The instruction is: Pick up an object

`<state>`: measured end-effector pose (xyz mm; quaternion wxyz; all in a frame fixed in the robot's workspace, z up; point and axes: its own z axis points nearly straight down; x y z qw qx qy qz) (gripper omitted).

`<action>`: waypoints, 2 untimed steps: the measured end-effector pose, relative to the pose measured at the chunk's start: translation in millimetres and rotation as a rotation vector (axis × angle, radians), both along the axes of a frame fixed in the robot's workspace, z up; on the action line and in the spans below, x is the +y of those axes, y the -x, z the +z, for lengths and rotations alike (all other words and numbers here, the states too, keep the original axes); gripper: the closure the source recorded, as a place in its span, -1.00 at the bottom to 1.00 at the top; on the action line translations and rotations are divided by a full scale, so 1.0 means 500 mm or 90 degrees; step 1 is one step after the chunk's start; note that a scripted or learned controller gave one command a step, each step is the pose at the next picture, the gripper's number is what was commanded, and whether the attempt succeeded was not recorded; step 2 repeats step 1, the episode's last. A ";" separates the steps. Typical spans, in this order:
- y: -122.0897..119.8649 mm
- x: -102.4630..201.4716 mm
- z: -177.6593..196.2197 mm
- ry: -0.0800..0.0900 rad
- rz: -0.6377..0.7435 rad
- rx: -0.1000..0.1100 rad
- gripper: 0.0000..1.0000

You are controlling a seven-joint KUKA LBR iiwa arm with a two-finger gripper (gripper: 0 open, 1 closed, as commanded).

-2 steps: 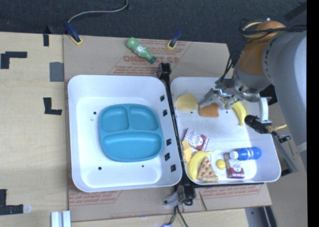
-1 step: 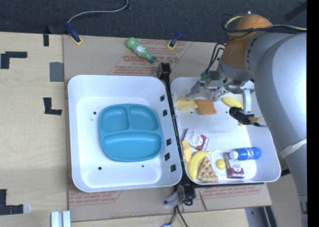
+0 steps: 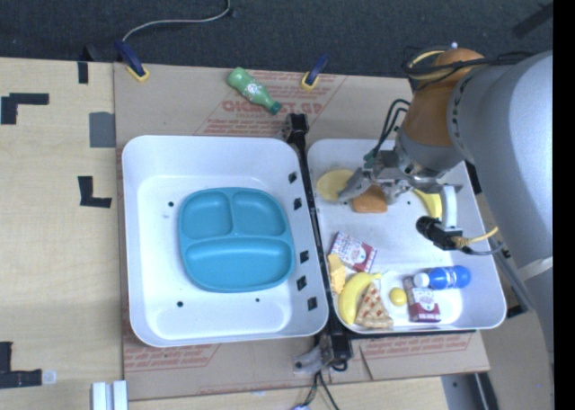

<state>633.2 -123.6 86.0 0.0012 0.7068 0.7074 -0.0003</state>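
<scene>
Jaws (image 3: 375, 185) low in the right bin (image 3: 490, 309), spread to either side of a small brown bun (image 3: 369, 203), not closed on it (whether they touch it, I cannot tell). A yellow piece (image 3: 331, 185) lies just beside. Step in hand: the grasp. Next move calls for closing squarely on the bun, then lifting straight.
</scene>
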 end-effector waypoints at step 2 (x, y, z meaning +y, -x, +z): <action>-0.001 0.000 0.021 0.001 0.000 -0.001 1.00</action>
